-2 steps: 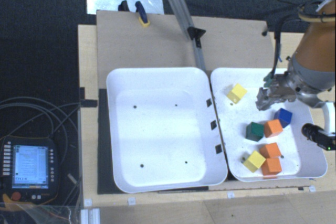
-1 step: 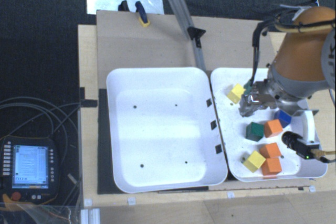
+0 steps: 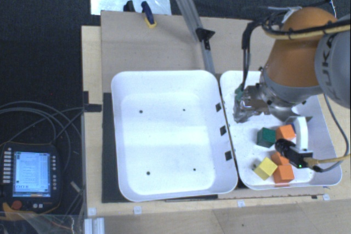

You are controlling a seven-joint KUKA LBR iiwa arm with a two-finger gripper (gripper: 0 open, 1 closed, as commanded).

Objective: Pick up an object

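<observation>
Orange block (image 3: 283, 173): lying lower right in the right bin (image 3: 329, 134); looking light, rigid; flat sides are offering grip.
Yellow block (image 3: 265, 168): sitting just left.
Green block (image 3: 267, 137): resting above.
Gripper (image 3: 244, 108): hanging upper-left of blocks; spread is reading unclear.

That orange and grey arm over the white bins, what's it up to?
The arm is trying to pick something up. Its gripper hangs over the right bin, at that bin's upper left. Nearby in the bin lie a green block, a yellow block and orange blocks. From this angle I can't see anything held yet. The left bin sits alongside.
</observation>
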